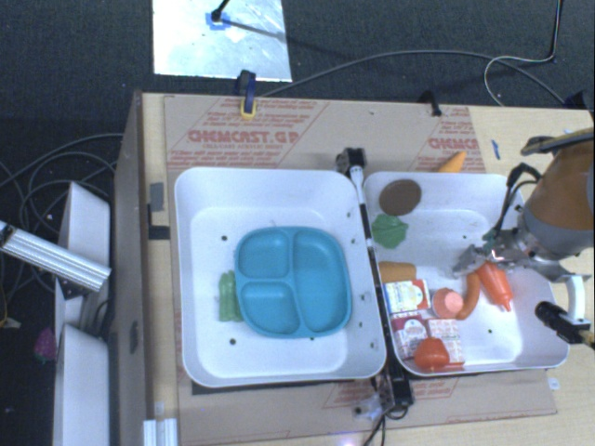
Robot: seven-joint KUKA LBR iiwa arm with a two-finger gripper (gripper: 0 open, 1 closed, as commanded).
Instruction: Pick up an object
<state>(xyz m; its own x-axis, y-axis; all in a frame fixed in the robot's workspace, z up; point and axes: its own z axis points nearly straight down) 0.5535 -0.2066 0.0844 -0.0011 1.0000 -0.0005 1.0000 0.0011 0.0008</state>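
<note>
The gripper is being seen low over the right bin, reached in from the right of the camera view, with its tip just above the upper end of an orange-red bottle-shaped toy. Whether the gripper is apart or together cannot be told, since the tip is being blurred against the toy and the wrist. The toy is lying in the right half of that bin, its long axis running slantwise from upper left to lower right, so it is being judged the nearest thing to grasp, directly under and slightly right of the gripper. A sausage-like piece is lying just beside it on the left, nearly touching, and a pink round piece is sitting next to that. Nothing is being shown lifted clear of the bin.
</note>
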